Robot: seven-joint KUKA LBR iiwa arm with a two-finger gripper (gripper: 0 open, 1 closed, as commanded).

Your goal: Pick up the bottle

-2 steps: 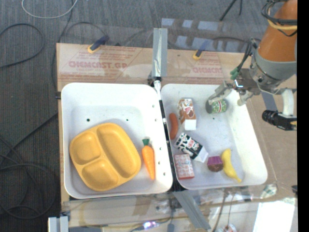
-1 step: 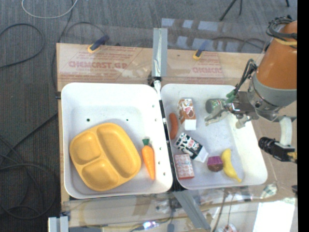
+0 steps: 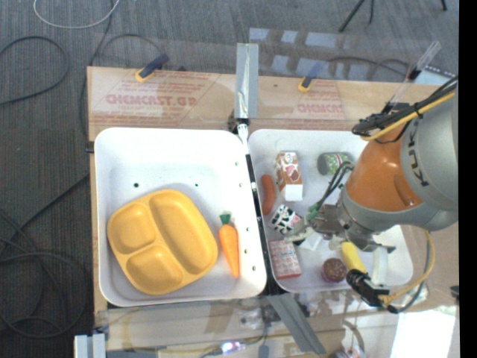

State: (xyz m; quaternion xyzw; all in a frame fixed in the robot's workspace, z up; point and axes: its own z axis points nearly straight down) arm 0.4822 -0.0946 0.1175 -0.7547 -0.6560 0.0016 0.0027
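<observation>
The gripper (image 3: 311, 224) is hanging low in the right bin (image 3: 261, 146), beside a black-and-white spotted bottle (image 3: 284, 218) near the bin's left wall; whether it is spread or pressed together cannot be told.

A yellow divided tray (image 3: 160, 240) lies in the left bin (image 3: 134, 144). A toy carrot (image 3: 230, 247) lies just beside the tray's right edge.
</observation>
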